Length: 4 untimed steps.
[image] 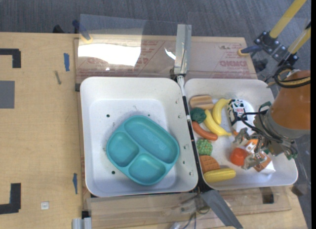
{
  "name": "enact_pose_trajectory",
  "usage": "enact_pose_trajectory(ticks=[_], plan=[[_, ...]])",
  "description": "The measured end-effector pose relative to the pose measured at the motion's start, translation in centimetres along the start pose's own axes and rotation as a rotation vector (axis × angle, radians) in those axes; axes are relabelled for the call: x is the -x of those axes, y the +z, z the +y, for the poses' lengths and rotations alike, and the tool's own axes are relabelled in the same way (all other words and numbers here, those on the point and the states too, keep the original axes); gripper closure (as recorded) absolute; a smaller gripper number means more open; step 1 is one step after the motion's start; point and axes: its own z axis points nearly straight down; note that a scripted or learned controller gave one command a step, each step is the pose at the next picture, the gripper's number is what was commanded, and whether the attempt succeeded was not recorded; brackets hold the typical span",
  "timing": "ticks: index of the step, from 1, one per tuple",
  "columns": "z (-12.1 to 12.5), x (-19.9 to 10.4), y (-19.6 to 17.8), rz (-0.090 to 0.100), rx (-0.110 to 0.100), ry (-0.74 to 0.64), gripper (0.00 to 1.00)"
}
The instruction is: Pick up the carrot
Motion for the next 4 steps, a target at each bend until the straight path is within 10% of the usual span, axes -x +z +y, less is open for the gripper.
enact_pose_trajectory(ticks=[1,2,3,4], plan=[[4.6,2.8,-17.2,-0.006,-0.002,0.228,1.0],[4.6,2.5,-16.7,0.003,0.002,0.231,0.0],[7.1,0.5,-6.0,0.018,0.008,0.246,0.0],[0.2,2.1,1.1,0.004,0.001,0.305,0.0]])
